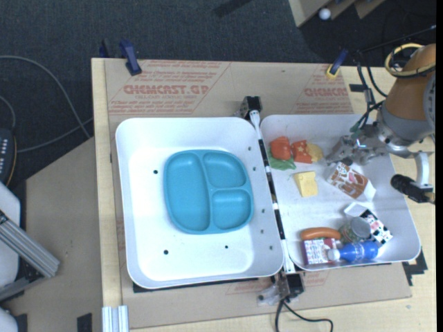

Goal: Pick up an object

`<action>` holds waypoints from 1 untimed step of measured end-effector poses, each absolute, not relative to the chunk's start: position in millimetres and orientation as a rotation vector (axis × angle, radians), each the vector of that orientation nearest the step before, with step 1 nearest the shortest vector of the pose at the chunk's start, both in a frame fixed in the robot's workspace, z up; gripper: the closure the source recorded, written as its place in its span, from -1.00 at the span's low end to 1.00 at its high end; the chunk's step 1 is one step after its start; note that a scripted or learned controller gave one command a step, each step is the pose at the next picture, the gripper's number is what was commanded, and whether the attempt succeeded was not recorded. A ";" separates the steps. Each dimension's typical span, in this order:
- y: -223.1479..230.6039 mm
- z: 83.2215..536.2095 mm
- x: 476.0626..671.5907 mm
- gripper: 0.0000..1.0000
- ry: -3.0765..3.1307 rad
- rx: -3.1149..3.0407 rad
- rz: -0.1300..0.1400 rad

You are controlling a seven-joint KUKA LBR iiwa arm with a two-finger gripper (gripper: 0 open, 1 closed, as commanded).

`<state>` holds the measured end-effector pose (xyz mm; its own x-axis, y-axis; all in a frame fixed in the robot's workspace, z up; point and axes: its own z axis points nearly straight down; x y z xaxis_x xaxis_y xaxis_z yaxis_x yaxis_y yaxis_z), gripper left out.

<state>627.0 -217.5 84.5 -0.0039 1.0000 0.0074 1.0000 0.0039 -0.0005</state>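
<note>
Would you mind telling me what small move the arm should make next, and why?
Probably lower straight down: the gripper hovers over the right bin, just above the red-and-white packet, with nothing visibly between its fingers.

The bench, topped with printed brown cardboard, bears two shallow white bins touching side by side, the left bin toward its left edge, the right bin toward its right edge.
</note>
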 end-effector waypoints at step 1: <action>-212.2 85.1 643.7 -1.00 -2.225 -2.220 -0.003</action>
<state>643.7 -212.2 85.1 -0.0023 1.0000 0.0000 1.0000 0.0023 0.0028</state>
